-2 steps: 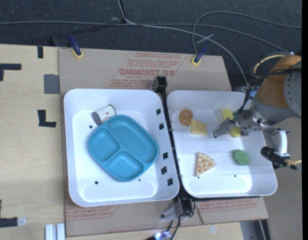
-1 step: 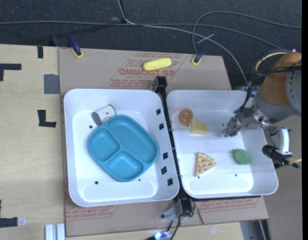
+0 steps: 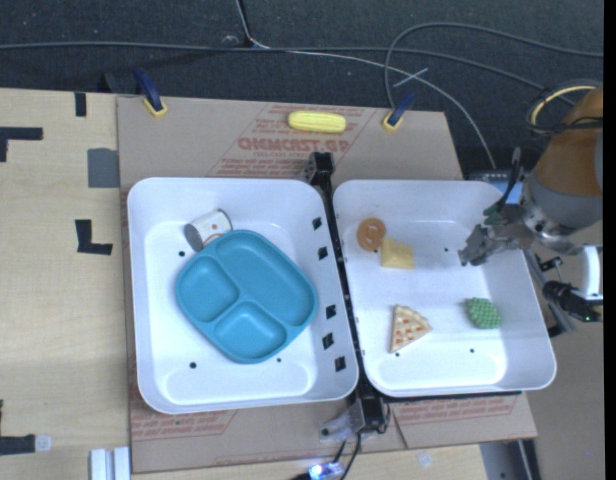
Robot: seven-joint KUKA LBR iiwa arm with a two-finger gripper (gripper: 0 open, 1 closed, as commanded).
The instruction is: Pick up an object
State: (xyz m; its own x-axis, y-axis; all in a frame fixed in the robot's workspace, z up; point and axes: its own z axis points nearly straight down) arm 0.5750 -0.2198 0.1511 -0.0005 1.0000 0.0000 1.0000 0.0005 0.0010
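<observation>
The right bin (image 3: 508, 373) holds a brown round donut (image 3: 371, 233), a pale yellow cheese wedge (image 3: 396, 256), a pizza slice (image 3: 408, 327) and a green knobbly piece (image 3: 482, 313). My gripper (image 3: 475, 250) hangs over the right side of this bin, above and a little left of the green piece, and about eighty pixels right of the cheese wedge. Nothing shows between its fingers. The arm comes in from the right, with its orange band (image 3: 576, 158) above the wrist.
The left bin (image 3: 148, 368) carries a blue three-compartment plate (image 3: 246, 294) and a small white cup (image 3: 208, 228) lying on its side. A yellow banana-like toy (image 3: 316, 121) rests on the cardboard behind the bins. Cables run across the dark floor at the back.
</observation>
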